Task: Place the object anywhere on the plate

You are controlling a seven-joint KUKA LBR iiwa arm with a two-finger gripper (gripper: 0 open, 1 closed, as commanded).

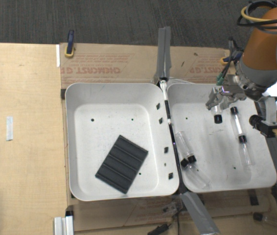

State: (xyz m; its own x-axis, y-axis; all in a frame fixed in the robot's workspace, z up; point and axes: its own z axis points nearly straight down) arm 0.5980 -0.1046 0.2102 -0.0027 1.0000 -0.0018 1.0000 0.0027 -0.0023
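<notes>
1. Partly cut off at the right edge: grey arm; its two-finger gripper (218,112) hangs over the right white bin (270,177), finger spread indiscernible.
2. Right white bin: two clear plastic syringe-like tubes (240,133), (186,153).
3. Left white bin (72,146): dark ribbed rectangular plate (122,163), lying tilted.

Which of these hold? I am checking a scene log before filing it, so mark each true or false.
1. A dark grey ribbed rectangular plate lies in the left white bin. True.
2. The plate lies square to the bin walls. False: it lies at a slant.
3. Clear plastic tubes with black caps lie in the right white bin. True.
4. The gripper hangs over the left bin. False: it is over the right bin.
</notes>
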